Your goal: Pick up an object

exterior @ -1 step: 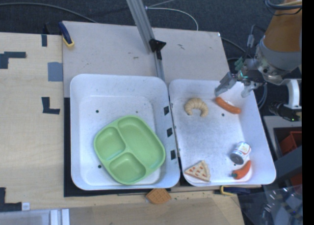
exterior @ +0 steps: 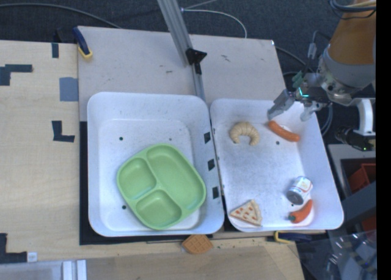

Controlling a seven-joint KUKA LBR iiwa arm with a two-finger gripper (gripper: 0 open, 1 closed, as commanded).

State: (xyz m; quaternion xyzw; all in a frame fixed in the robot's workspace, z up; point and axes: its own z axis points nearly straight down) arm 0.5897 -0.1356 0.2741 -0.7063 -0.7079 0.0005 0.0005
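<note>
**Pick-up status: approach stage, no object secured.**

The gripper (exterior: 293,109) is positioned over the far right corner of the right bin (exterior: 317,175), with its two fingers (exterior: 278,107) spread apart and nothing seen between them. The nearest candidate, a sausage (exterior: 284,131), is located on the bin floor just beside the fingertips, toward the near side, and no contact with it can be confirmed. A croissant (exterior: 244,132) is found to its left, and a small can (exterior: 299,189), a carrot (exterior: 301,212) and a sandwich wedge (exterior: 246,213) are located along the near edge. A green divided plate (exterior: 160,185) is seated in the left bin (exterior: 98,150). The grasp, closure and lift are judged to be outstanding; no part of the task is completed.
</note>
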